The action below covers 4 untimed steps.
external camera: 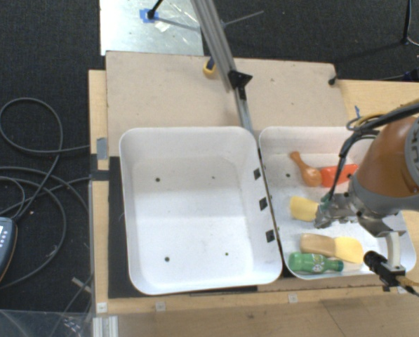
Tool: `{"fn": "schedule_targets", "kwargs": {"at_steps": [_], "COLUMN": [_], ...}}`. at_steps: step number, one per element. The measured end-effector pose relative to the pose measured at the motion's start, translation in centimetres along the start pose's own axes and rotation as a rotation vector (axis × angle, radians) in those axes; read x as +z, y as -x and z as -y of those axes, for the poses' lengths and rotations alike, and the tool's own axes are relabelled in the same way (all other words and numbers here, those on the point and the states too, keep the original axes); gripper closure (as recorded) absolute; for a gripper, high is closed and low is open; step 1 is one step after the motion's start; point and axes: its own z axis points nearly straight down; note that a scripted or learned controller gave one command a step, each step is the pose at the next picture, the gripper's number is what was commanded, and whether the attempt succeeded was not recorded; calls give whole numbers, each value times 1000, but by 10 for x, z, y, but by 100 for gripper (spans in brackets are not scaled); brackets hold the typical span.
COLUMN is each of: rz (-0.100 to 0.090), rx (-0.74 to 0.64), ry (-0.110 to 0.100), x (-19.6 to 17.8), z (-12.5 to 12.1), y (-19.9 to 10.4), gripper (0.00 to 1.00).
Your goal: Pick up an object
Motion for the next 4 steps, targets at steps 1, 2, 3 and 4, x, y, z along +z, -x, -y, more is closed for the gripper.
{"fn": "schedule_targets", "kwargs": {"at_steps": [1,2,3,4], "rz": [2,2,2,1], "rx": [-4,-7,-7,-7], "ry": [5,8,9,2], "x": [-44,-106,-170,-176], "z": [-5,-12,-12,-14], "y": [4,-1,-3,-3], "gripper": [100,100,100,100]}}
